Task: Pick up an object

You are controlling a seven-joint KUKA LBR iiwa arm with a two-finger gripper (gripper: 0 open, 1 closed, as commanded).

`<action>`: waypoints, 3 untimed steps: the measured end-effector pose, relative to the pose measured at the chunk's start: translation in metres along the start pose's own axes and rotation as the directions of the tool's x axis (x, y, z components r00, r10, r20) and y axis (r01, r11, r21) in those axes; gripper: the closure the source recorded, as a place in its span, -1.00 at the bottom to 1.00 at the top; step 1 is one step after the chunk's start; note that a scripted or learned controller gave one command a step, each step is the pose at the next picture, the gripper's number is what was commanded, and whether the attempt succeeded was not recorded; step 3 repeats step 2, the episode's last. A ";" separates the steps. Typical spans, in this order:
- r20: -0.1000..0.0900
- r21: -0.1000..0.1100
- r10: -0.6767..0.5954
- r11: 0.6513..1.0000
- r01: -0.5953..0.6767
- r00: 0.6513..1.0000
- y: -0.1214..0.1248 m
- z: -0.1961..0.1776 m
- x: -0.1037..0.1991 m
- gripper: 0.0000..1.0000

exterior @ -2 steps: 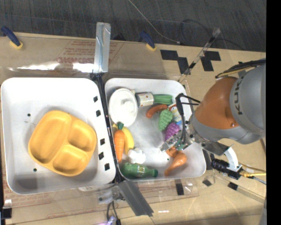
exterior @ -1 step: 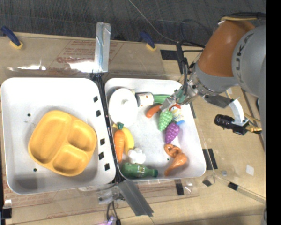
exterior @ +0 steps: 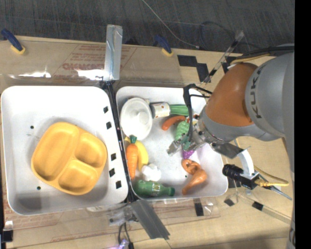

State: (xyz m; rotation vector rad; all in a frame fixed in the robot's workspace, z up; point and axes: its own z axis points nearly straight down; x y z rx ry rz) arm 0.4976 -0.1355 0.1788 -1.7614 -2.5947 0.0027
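Note:
The right bin (exterior: 160,95) holds several toy foods. My gripper (exterior: 182,143) hangs low over its right half, under the grey and orange arm (exterior: 233,105). It sits right over a small purple piece (exterior: 188,152) and beside a green piece (exterior: 182,129). A red-orange pepper (exterior: 173,122) lies just up and left of it. An orange shape (exterior: 195,173) lies just below it. Whether anything is held cannot be seen from this angle.
A white bowl (exterior: 136,116) and a white-and-green bottle (exterior: 169,109) lie at the bin's back. A carrot (exterior: 131,160), a banana (exterior: 141,153), a white piece (exterior: 151,172) and a green bottle (exterior: 153,189) lie front left. The left bin (exterior: 15,108) holds a yellow divided plate (exterior: 68,157).

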 end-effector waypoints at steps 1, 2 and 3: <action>0.002 -0.004 0.294 0.956 -0.294 0.956 -0.024 0.012 -0.047 1.00; 0.001 -0.008 0.270 0.963 -0.270 0.963 0.045 -0.050 -0.007 1.00; 0.001 -0.008 0.270 0.963 -0.270 0.963 0.045 -0.050 -0.007 1.00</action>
